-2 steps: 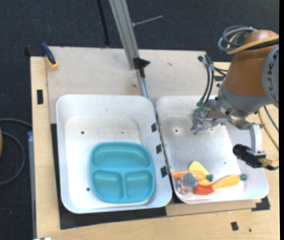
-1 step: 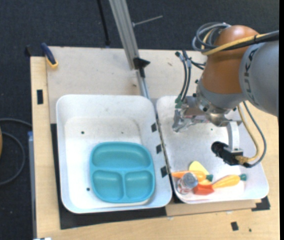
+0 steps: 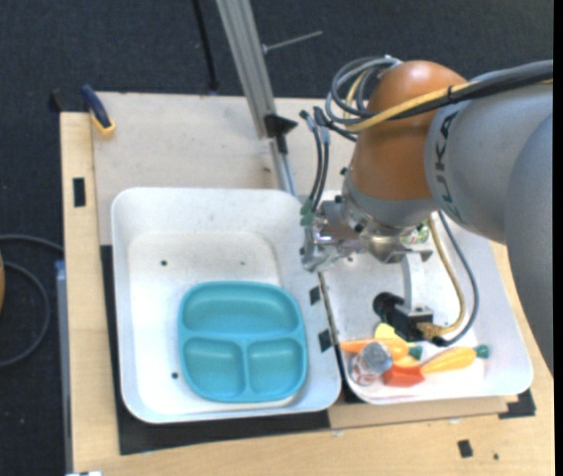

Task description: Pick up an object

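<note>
A blue divided tray (image 3: 244,354) sits in the left bin (image 3: 138,266) toward the bench's front edge, the arm's jaws, state unclear, hang over the right bin (image 3: 505,305), whose front corner holds small toys (image 3: 410,357).

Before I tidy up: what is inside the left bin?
The left bin holds a blue divided tray, lying flat near its front. Whatever lies under the tray is covered.
</note>
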You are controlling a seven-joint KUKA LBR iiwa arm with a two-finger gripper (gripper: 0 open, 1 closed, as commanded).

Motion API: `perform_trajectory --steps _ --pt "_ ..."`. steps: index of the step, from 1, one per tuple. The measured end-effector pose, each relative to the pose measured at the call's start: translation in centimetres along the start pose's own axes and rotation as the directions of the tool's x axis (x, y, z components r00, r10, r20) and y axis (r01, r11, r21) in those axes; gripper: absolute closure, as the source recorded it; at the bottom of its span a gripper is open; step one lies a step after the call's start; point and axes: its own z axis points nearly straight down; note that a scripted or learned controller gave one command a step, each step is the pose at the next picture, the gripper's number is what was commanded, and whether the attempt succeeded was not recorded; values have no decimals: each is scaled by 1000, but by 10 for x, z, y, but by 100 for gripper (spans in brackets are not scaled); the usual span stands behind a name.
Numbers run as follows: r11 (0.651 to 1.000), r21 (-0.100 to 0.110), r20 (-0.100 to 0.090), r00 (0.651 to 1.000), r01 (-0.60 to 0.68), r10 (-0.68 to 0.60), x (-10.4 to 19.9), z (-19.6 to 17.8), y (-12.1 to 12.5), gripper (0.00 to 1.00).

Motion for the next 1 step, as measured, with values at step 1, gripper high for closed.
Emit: perform_trajectory --steps 1 --pt "1000 2 0 1000 0 0 51 11 -3 100"
